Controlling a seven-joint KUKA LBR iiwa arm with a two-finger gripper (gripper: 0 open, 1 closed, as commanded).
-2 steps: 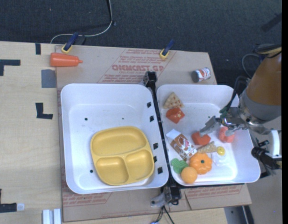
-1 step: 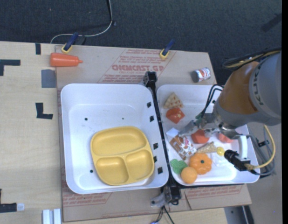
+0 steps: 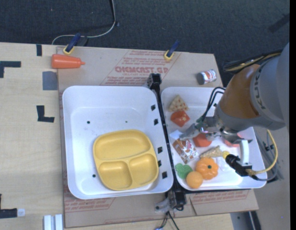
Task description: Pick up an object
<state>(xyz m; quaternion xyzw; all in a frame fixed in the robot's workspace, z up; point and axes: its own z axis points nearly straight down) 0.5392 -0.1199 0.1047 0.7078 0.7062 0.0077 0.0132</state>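
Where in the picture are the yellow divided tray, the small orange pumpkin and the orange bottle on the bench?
yellow divided tray [image 3: 125, 158], camera view, on its middle ridge.
small orange pumpkin [image 3: 207, 169], camera view, on its top.
orange bottle [image 3: 65, 61], camera view, on its body.

Yellow tray; white bins; orange pumpkin; green leaf.

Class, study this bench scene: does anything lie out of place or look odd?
Two things lie outside the bins, on the bench: an orange bottle on its side at the upper left, and a small can tipped over above the right bin. The other small items sit inside that bin.
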